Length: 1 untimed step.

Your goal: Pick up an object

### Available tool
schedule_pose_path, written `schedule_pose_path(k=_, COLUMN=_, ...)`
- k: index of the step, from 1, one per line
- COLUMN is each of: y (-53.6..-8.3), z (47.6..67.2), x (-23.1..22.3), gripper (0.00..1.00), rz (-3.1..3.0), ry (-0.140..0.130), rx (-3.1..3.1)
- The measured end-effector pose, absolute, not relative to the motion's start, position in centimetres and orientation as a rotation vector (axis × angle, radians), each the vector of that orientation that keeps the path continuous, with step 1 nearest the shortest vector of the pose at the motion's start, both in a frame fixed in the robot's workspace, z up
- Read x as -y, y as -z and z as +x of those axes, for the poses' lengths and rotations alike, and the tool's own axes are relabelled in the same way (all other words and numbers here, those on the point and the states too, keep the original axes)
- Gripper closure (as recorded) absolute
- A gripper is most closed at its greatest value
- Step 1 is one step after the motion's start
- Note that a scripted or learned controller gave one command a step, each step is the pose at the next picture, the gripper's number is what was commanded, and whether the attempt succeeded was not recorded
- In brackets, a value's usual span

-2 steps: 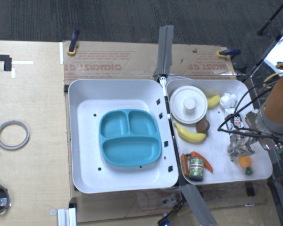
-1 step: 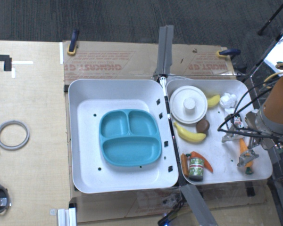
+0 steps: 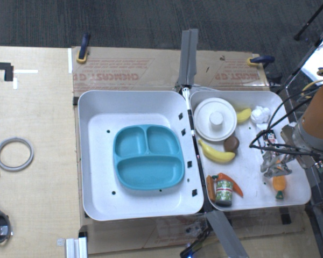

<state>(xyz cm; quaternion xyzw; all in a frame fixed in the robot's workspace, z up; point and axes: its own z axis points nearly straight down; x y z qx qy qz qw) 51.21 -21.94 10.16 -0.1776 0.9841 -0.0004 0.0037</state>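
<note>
I am hovering my claw (image 3: pixel 274 165) over the right white plastic bin (image 3: pixel 299 198), directly above and nearly touching the small orange carrot-shaped toy (image 3: pixel 279 185), whose long axis is running toward the bin's near wall; whether my claw is parted, I cannot tell.

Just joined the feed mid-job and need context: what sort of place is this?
Probably a robotics lab test bench, not a kitchen. Two white bins sit on cardboard held by clamps, toy food such as a banana fills the right bin, and tape lies on the bench.
</note>
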Motion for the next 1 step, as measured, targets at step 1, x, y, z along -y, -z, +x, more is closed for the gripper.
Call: schedule_pose_path(k=1, y=-10.18, z=51.25, x=21.88, gripper=0.00, rz=-0.558, ry=0.000, rx=-3.083)
